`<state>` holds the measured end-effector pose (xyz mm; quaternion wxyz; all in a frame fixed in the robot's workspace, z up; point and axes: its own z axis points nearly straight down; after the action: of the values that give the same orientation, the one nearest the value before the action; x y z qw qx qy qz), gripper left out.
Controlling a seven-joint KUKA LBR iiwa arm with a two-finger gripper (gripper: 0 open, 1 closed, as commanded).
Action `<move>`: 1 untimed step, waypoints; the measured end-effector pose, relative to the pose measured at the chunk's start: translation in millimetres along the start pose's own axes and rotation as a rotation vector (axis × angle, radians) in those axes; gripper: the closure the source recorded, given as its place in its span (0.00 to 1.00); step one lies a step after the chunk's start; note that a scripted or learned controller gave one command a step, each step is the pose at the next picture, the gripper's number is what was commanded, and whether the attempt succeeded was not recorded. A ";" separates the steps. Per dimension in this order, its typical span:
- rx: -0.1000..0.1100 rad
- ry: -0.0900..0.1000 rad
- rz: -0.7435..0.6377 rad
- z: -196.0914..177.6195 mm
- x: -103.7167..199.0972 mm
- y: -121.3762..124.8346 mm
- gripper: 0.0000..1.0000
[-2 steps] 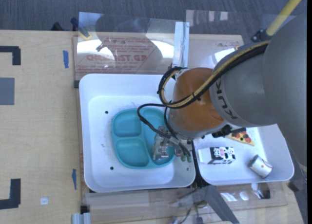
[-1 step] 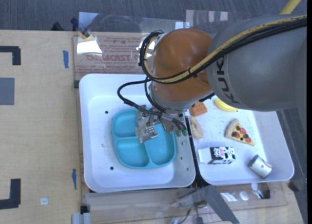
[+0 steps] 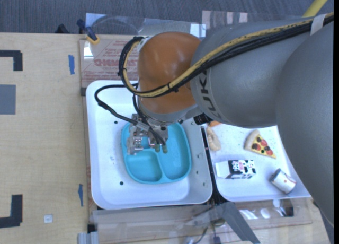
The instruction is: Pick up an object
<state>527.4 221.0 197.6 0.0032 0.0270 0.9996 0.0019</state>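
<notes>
My gripper (image 3: 148,143) hangs low over a blue divided plate (image 3: 175,163) that lies in the left white bin (image 3: 103,131). Its metal parts sit above the plate's upper left compartment, under the orange wrist band. Nothing shows between them. In the right bin (image 3: 249,187) lie a pizza slice toy (image 3: 260,145), a black and white box (image 3: 241,168), a small grey cup on its side (image 3: 283,181) and a tan piece (image 3: 213,140) near the bin's left wall.
The grey arm covers the upper right of the view and hides the far parts of both bins. Wooden bench surface lies to the left. A cardboard sheet (image 3: 103,60) sits behind the left bin.
</notes>
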 end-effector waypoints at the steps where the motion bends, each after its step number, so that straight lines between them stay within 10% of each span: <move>1: 0.005 0.007 0.318 16.8 48.8 2.2 1.00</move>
<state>478.8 225.9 180.4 -0.0009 0.1849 0.9828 -0.0001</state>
